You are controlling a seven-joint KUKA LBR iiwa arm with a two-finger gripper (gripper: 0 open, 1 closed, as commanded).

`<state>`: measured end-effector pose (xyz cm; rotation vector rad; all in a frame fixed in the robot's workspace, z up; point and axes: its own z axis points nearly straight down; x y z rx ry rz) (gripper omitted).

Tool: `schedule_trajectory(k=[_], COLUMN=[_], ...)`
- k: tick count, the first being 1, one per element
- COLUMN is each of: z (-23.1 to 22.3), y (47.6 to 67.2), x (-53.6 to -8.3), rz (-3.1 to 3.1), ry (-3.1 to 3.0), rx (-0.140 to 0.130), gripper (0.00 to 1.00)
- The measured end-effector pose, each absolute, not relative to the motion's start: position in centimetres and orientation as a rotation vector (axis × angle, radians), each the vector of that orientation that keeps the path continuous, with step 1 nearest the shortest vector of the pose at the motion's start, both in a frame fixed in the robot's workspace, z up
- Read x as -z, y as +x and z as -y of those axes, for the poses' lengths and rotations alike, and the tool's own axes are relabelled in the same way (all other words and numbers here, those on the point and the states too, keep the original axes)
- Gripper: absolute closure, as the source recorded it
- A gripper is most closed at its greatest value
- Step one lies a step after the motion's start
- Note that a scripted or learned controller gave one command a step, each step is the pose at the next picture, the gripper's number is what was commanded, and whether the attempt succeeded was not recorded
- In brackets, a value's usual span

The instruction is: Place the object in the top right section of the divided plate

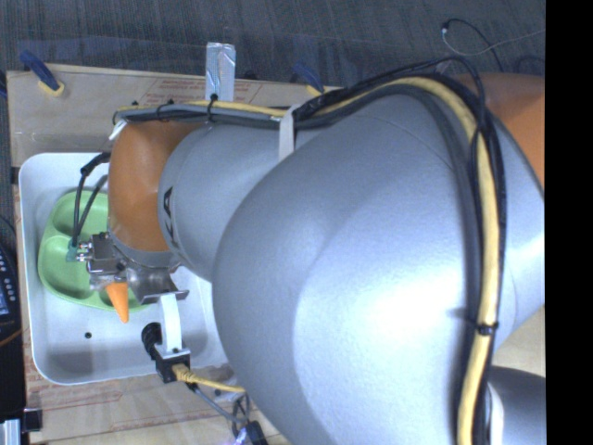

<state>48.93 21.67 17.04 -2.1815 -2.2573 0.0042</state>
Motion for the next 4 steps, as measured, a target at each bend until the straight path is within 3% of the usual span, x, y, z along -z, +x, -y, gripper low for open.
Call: schedule_trajectory(k=[1, 2, 3, 4], z=[-20.6, -16.7, -20.4, -20.3], y=[49.0, 50.9, 48.8, 48.8], x=[-11.1, -10.4, -10.5, -10.5], rz=[2.277, 2.35, 2.355, 2.328], ry=[-2.18, -2.101, -2.114, -2.138], rx=[0.031, 0.026, 0.048, 0.054], gripper=[1.0, 1.0, 1.0, 1.0])
